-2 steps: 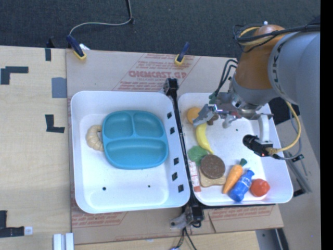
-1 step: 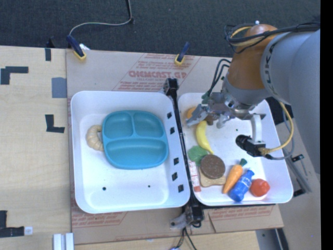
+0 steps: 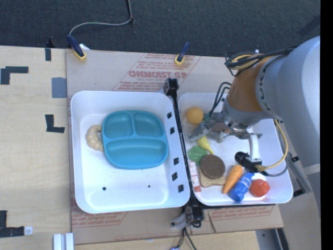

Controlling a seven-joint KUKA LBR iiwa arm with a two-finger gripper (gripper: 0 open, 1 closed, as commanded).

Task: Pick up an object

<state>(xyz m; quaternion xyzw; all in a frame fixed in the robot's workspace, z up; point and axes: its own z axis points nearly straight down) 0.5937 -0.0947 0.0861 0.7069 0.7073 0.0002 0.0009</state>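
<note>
Your claw (image 3: 208,130) sits low in the right white plastic bin (image 3: 276,139), tips by the yellow wedge-shaped toy (image 3: 204,142) just below the round orange ball (image 3: 194,114); you cannot tell its state. Nearby lie the green leafy toy (image 3: 196,153), brown round cookie (image 3: 212,166), orange toy carrot (image 3: 233,178), blue bottle (image 3: 241,187) and red tomato (image 3: 259,188). The left white bin (image 3: 83,155) holds a blue sectioned plate (image 3: 135,139) beside a beige lumpy toy (image 3: 93,137).

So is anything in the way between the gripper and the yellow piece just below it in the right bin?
Nothing visible does. The gripper sits right over the yellow piece, with no object between them. Close neighbours crowd it, though: the green piece touches its lower side and the orange ball lies just above.
</note>
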